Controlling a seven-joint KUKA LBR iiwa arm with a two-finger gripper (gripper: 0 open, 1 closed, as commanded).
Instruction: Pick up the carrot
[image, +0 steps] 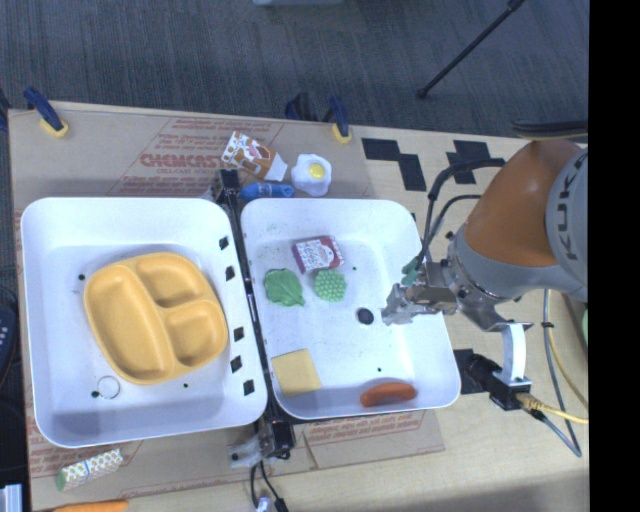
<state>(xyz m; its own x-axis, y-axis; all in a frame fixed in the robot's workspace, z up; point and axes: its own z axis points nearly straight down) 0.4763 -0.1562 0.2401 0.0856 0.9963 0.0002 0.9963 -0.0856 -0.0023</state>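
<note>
Carrot (387, 394) lies by the right bin's (432, 352) near wall; hand (393, 310) apart, grip seemingly unreadable.

Grey arm (520, 235) in from the right, orange-banded wrist bent, gripper (400, 303) low and leftward.

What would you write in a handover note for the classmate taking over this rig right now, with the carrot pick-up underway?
Tool: over the right bin, near its right wall, beside a small dark spot; nothing seen held.
Carrot: lying flat along the right bin's front edge, nearer the camera than the tool, apart from it.
Also in that bin: yellow cheese slice, two green pieces, a red packet.
Left bin: yellow divided tray.
Done: no pick-up so far.
Left: move to the carrot, grasp, lift.
</note>
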